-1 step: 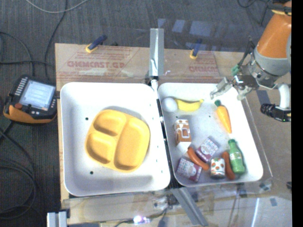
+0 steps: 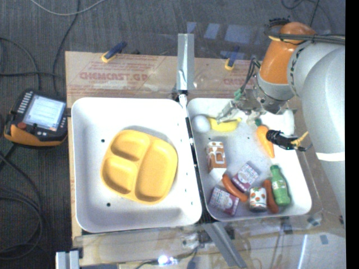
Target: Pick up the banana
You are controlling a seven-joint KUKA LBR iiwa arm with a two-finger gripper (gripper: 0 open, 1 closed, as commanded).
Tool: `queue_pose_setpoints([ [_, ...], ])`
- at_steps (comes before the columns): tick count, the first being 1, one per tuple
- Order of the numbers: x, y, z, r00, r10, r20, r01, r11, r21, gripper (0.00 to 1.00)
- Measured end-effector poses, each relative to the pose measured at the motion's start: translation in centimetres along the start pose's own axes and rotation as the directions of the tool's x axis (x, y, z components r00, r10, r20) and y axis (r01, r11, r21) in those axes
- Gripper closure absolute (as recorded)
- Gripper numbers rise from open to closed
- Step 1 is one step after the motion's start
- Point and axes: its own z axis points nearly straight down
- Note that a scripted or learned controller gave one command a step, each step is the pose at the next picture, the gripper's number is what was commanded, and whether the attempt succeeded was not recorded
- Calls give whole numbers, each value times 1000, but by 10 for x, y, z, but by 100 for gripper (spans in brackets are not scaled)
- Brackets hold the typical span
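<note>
Dark grey carpet strewn with cables surrounds a cardboard-topped bench (image 2: 129, 74) bearing two shallow white bins side by side. At left, the larger white bin (image 2: 84, 116) holds a yellow plastic compartment tray (image 2: 140, 166). At right, the second white bin (image 2: 300, 198) holds the yellow banana (image 2: 225, 125), lying near the far rim just beside a white egg-shaped ball (image 2: 200, 123). The grey arm's two-finger gripper (image 2: 234, 111) hovers at the banana's upper edge; whether its fingers are spread or closed cannot be told. An orange carrot (image 2: 265, 140), a green bottle (image 2: 279, 186), a small brown carton (image 2: 216, 153) and a purple packet (image 2: 245, 175) lie nearer the camera. A handheld control pendant (image 2: 38, 118) rests on the floor at left.
</note>
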Motion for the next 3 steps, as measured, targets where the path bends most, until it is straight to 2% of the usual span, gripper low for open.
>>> queue_pose_setpoints([
  [1,31,2,29,967,-254,9,254,967,4,0],
  [2,31,1,23,967,-256,5,256,967,12,100],
  [3,32,2,23,967,-256,6,256,967,9,0],
])
